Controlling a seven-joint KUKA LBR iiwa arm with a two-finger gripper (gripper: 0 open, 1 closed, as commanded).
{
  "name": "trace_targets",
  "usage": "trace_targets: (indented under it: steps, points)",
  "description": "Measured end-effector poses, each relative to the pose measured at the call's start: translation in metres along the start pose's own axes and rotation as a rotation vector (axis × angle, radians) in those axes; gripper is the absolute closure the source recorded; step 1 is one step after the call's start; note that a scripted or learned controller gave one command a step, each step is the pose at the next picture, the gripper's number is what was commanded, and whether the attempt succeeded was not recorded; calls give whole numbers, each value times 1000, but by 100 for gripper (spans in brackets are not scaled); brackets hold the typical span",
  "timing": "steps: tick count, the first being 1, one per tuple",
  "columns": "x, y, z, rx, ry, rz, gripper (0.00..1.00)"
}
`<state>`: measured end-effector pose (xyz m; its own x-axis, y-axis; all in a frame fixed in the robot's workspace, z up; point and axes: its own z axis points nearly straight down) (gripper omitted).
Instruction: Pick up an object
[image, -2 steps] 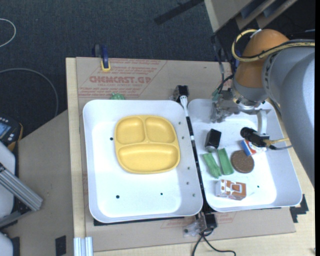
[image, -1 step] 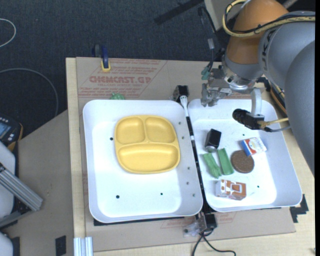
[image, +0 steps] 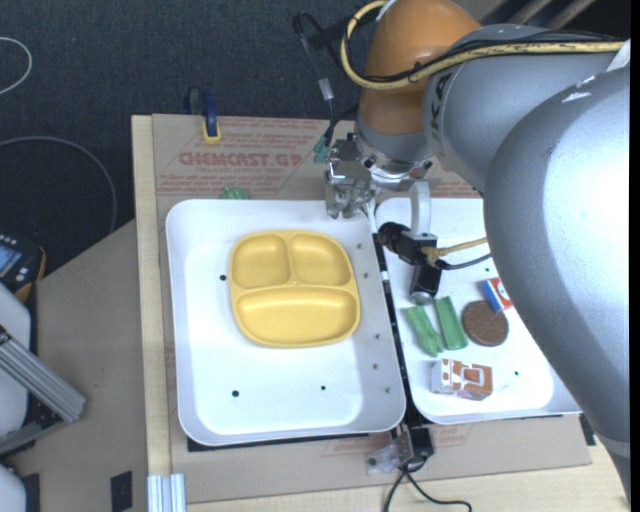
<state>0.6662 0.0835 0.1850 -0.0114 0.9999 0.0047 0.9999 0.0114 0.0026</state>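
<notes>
The claw (image: 345, 200) hung over the far edge of the left bin (image: 195, 300), beside the divider; whether it was spread or pressed together, I could not tell. The yellow tray (image: 295, 288) lay flat mid-bin, long axis left to right. Two green sticks (image: 435, 325) lay in the right bin (image: 530, 395), lengthwise near to far.

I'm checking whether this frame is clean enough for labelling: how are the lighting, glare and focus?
Camera view: even, soft light; faint shadow inside the left bin around the yellow divided plate. Mild sheen on the orange band, no blown-out glare. The big grey arm nearest the lens looks soft, while the small items in the right bin stay fairly sharp. The gripper is small and murky.
</notes>
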Motion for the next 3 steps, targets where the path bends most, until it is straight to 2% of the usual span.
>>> trace_targets:
  steps: [1, 2, 3]
  points:
    - [11, -58, -136, -11, -1, 7, 100]
    - [38, -136, -226, -7, 0, 5, 100]
    - [62, -162, -360, -15, 2, 6, 100]
